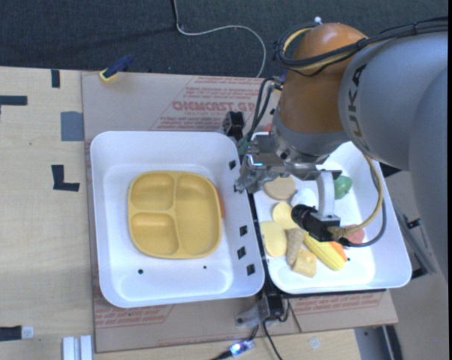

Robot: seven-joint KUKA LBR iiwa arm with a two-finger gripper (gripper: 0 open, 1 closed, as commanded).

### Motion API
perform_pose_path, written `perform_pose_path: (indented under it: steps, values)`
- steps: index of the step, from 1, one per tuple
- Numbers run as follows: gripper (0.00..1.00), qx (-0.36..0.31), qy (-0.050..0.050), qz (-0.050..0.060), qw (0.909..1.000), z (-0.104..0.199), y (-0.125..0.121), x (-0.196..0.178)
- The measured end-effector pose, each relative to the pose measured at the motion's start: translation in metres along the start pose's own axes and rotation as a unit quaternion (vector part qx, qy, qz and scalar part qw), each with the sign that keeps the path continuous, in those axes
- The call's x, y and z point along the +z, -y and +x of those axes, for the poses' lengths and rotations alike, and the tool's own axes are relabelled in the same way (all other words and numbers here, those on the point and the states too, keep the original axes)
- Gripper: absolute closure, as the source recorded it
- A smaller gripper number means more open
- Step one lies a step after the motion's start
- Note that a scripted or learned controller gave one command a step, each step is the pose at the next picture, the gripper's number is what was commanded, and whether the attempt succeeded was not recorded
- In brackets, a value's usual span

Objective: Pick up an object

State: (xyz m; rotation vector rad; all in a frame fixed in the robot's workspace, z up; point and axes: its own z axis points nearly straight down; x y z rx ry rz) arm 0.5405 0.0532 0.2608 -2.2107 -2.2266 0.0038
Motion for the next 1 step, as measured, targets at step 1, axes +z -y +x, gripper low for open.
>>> perform_pose_path:
  steps: [1]
  values:
    - [1.0, 0.003, 0.0, -0.006, 1.0, -0.0263, 0.054, -0.0998]
